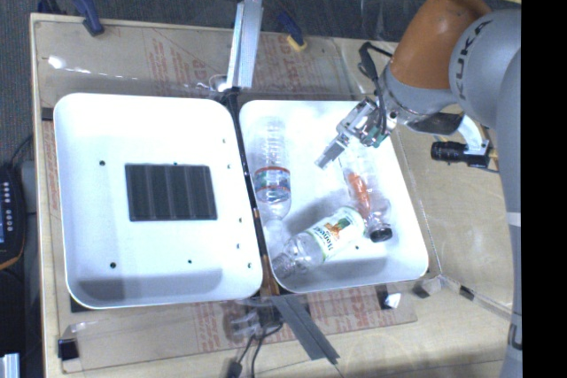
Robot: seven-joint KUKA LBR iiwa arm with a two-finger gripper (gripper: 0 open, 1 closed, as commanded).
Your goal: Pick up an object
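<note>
Nearest the camera, in the right bin's (403,266) front part: a clear bottle with a green label (321,243) lying at a slant. Just right of it, a small bottle with orange contents and a dark cap (366,201). Left of both, along the bin's left wall, a water bottle with a blue label (272,173). Farther back, above the bin's rear right part, the gripper (341,146), fingers spread, pinching nothing. Left bin (80,190): dark ribbed panel (171,191).

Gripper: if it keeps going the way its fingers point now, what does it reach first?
The gripper points down-left, so probably the right bin's bare floor, just short of the upright-lying clear water bottle; depth is unclear.
</note>
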